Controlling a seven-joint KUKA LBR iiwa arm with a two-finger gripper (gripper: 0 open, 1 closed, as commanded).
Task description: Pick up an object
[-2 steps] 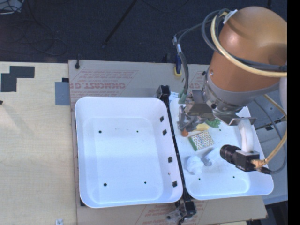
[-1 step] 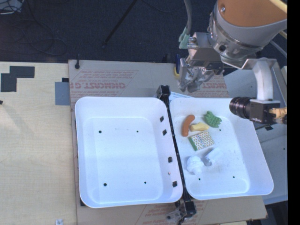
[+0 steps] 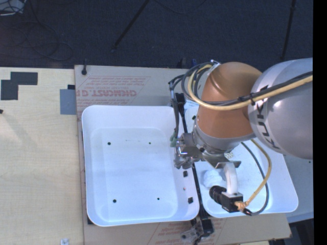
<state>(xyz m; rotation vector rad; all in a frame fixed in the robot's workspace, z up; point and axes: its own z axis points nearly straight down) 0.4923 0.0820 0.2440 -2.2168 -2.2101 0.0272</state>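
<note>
arm [image 3: 240, 111] is low over the right bin [image 3: 286, 198], wrist and orange band blocking most of your view of it. gripper [image 3: 207, 163] sits somewhere under the flange near the divider between the two bins, and you can't read the pincer state from this angle, so i won't call it released or clenched. nothing visibly held.

only candidate target you can see: a small whitish object [image 3: 211, 177] on the right bin floor, just below the wrist hardware and just beside the dark cable fitting [image 3: 225, 197]. it's pale on a white bin, so its outline is hard to make out.

my read on doing this step well: centre the tool on that object before you commit, stay clear of the bin wall at the divider, and watch that the yellow cable [image 3: 258, 188] looping into the bin doesn't get caught in the closure. come down straight, close only once you're at floor level, then lift slowly and confirm something actually comes up.

left bin [image 3: 102, 137] has no part in this step.
</note>
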